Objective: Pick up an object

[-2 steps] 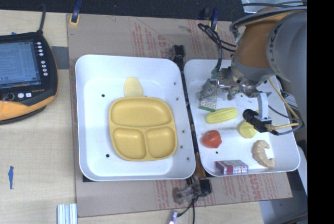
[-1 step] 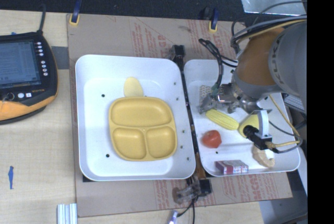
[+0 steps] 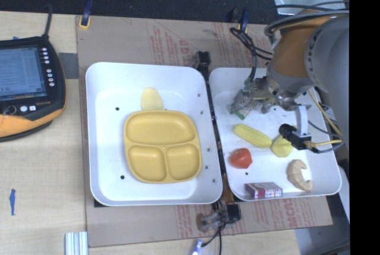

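Nearest the cam: a small red-and-white box lying flat at the near edge of the right bin. Just right of it & a bit farther, a pale croissant-shaped piece. Left of that, a red tomato-like obj sits apart from the rest, near the bin's left wall. Farther in, a yellow corn cob lies on a slant; right of it, close by, a yellow-green lemon-ish lump, w/ a black part of the arm's gear touching or overlapping its far-right side.

Gripper is down over the far-left part of the right bin, just beyond the corn, not touching it as far as I can see. Whether its tips are apart or together – can't tell, too cluttered w/ cables & metal. No obj visible betw. them. Arm, grey w/ orange band, comes in from the right over the bin's far corner.

Left bin: a yellow 3-compartment plate in the middle, a pale yellow flat piece just beyond its far edge, touching or nearly so.

Far left on the bench: a black/orange tablet pendant, screen lit
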Robot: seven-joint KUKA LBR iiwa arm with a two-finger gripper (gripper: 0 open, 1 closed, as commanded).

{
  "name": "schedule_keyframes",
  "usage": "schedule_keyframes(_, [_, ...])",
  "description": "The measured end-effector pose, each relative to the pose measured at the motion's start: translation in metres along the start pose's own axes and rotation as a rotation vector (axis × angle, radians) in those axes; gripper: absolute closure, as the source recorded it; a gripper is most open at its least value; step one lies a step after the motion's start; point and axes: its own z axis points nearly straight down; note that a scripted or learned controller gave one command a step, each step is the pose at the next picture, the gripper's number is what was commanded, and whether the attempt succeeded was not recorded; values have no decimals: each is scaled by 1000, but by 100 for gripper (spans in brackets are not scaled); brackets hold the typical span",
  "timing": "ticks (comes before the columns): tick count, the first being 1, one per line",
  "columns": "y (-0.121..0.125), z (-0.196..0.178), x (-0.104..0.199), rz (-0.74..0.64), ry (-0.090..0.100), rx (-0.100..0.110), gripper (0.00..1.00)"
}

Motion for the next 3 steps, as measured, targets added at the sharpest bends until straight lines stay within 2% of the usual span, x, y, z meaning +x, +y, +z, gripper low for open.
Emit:
schedule_keyframes(1, [-1, -10, 0, -2, 2, 7, 100])
schedule_keyframes(2, [-1, -10, 0, -2, 2, 7, 0])
schedule_keyframes(3, [5, -109, -103, 3, -2, -2, 0])
